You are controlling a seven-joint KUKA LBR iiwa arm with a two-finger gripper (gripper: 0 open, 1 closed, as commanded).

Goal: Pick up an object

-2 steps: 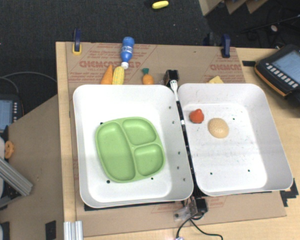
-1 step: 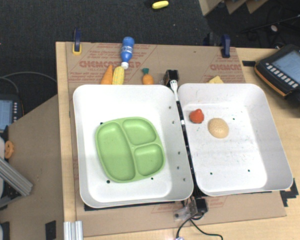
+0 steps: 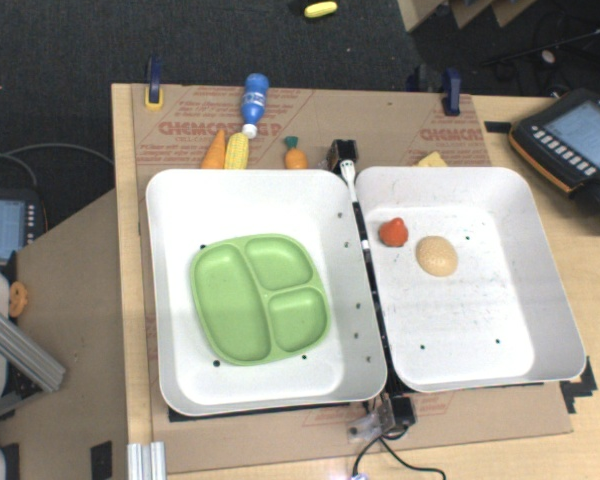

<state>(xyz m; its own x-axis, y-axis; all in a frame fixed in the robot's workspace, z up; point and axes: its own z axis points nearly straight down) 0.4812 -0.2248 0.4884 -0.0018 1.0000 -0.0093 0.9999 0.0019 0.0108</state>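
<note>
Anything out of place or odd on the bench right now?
Yes. Several toy items lie outside the bins on the cardboard behind the left bin: a blue-capped bottle, a corn cob and two carrots. A yellow piece is on the floor. The green divided plate sits askew.

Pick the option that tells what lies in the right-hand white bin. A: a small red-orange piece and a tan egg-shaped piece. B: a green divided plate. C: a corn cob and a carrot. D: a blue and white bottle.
A: the right bin holds a small red-orange piece and, just beside it, a tan egg-shaped piece; the green divided plate lies in the left bin.
</note>
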